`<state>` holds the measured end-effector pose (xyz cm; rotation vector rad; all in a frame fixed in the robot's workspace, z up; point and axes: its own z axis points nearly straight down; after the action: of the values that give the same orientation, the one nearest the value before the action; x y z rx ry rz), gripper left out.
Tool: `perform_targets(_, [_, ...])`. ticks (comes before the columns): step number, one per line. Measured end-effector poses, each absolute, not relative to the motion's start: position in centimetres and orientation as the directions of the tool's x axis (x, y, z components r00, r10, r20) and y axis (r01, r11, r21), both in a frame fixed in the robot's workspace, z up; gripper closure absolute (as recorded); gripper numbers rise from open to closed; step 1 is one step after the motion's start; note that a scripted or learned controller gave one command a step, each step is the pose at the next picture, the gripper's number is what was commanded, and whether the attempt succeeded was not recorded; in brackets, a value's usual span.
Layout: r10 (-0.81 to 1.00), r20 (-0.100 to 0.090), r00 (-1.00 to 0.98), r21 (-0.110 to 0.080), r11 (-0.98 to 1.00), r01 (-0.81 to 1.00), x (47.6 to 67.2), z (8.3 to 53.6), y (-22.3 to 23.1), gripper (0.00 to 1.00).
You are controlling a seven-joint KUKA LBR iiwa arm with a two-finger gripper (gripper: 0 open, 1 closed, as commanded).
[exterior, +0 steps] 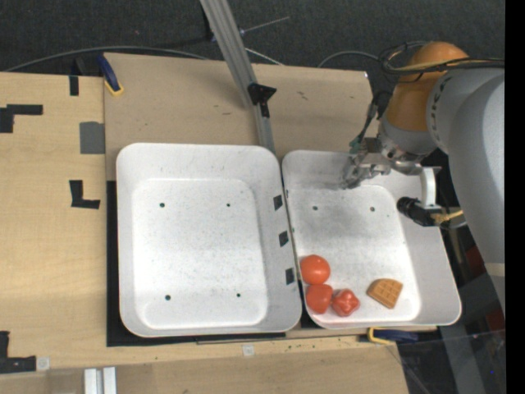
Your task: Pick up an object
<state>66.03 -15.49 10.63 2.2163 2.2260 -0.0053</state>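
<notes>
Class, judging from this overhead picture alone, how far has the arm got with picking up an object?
Done: nothing lifted; the two red balls, red pepper-like piece and waffle lie in the right bin. In hand: the hand sits over its far end. Left: reaching, gripping, lifting.

I see two black-speckled white plastic bins (197, 158), three round red-orange fruits (315, 269), and a tan waffle-patterned cracker (385, 292).
</notes>
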Motion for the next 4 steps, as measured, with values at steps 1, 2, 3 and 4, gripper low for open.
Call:
perform_targets(1, [1.0, -0.001, -0.002, 0.006, 0.002, 1.0, 66.4, 17.0, -15.3, 1.0])
perform_targets(2, [1.0, -0.001, -0.002, 0.005, 0.002, 1.0, 66.6, 22.4, -15.2, 1.0])
perform_targets(3, [1.0, -0.001, -0.002, 0.005, 0.002, 1.0, 66.7, 27.0, -15.2, 1.0])
perform_targets(4, [1.0, 0.0, -0.005, -0.001, 0.005, 1.0, 65.7, 27.2, -10.3, 1.0])
